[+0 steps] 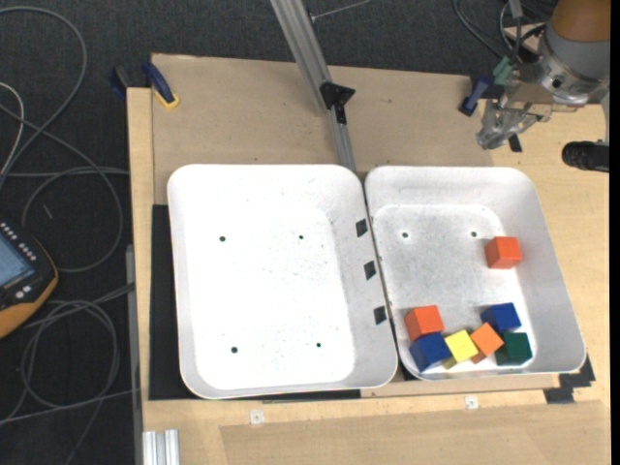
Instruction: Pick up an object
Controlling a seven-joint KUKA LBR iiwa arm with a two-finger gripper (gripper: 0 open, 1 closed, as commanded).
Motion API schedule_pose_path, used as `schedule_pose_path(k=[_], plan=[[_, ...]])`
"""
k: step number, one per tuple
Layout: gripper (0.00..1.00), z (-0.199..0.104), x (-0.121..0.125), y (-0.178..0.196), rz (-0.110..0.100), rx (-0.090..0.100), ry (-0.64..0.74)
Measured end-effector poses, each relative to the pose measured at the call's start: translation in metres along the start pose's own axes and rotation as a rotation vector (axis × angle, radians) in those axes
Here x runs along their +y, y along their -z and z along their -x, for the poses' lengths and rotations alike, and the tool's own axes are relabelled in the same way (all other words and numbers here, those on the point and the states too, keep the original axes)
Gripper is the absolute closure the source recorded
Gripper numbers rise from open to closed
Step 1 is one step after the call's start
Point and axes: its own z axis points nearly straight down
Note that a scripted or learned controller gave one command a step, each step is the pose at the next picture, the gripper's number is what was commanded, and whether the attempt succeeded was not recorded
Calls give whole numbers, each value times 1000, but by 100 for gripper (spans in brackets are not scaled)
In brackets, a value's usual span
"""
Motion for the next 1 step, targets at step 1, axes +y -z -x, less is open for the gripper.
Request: schedule_pose_path(k=[1], plan=[[100, -57, -11, 4, -1, 1, 1]])
